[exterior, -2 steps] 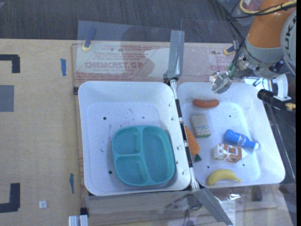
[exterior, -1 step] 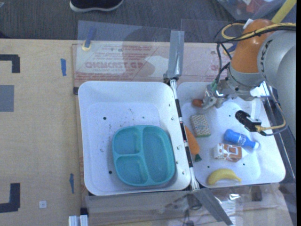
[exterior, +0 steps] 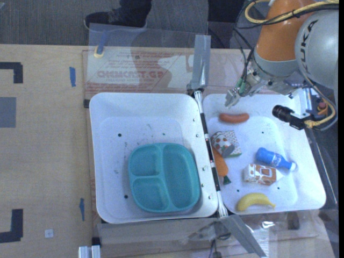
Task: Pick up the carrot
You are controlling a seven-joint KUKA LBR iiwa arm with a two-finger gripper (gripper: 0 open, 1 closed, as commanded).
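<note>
Camera view puts the carrot (exterior: 221,164) against the right bin's (exterior: 306,195) left wall, at about 7 o'clock from the hand (exterior: 235,97), which hovers over the bin's far edge. Its long axis runs roughly 11 to 5 o'clock, green top toward 5. Whether the hand is apart or together, I cannot tell.

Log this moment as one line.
task: pick up carrot | gripper: above right bin's far edge, near sausage | carrot: against bin's left wall, untouched
</note>
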